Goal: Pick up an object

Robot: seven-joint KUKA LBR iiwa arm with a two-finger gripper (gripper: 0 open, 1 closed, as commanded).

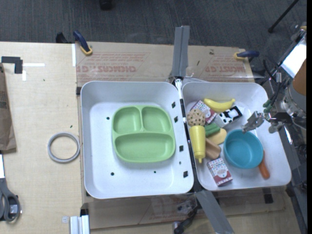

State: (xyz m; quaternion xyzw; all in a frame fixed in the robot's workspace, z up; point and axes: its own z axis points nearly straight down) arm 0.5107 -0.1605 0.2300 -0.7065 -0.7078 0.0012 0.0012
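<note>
The claw (261, 121) hangs over the right-hand edge of the right bin (253, 89), its two metal fingers (251, 122) spread apart with nothing between them. Just below the fingertips, and a little toward the left, sits a blue bowl (243, 150), upright; whether the fingers touch its rim cannot be told. An orange carrot (263, 170) pokes out from under the bowl's far-right side, below the claw. To the claw's left lies a clutter of toy food: a black-and-white cow-patterned piece (229, 116), a yellow banana (219, 104) above it, a small red-and-white packet (204, 110) beside a round waffle-like cookie (195, 116), then a green vegetable piece (212, 129), a yellow bottle (197, 141) lying lengthwise against the bin's left wall, and a tan bread-like piece (213, 149). Lower left of the claw, a red-and-white carton (220, 172) lies flat near the bin's front wall. Farther left, the left bin (92, 130) holds a green divided plate (144, 133). Well beyond that, on the bench (34, 116), rests a grey ring (63, 146).
</note>
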